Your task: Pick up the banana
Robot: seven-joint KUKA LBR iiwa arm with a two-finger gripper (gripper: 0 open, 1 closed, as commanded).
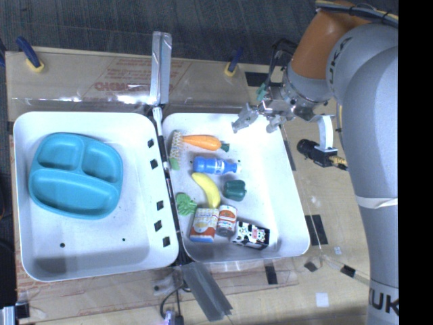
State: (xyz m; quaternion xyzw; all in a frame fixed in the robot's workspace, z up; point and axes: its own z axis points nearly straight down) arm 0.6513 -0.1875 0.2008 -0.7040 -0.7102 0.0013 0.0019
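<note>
Grey metal two-finger claw (260, 116) up at the far right corner of the right white plastic bin (292, 202), fingers spread apart, nothing between them. Hangs over the bin's far edge, well apart from the food below.

Curved yellow banana (207, 189) near the middle of that bin, down and to the left of the claw, toward the near edge. Long way of the banana runs from far-left to near-right, slanted a bit. Crowded all round: blue plastic bottle (214, 165) just beyond it, orange toy carrot (200, 142) past that, small dark green cup (235, 189) just beside it on the right, little cans (214, 223) touching or nearly touching its near tip.

Big grey arm with orange band (323, 39) bent in from the right, wrist tipped down toward the bin.

Flat blue plastic tray with sections (74, 175) alone in the left white bin (27, 249).
</note>
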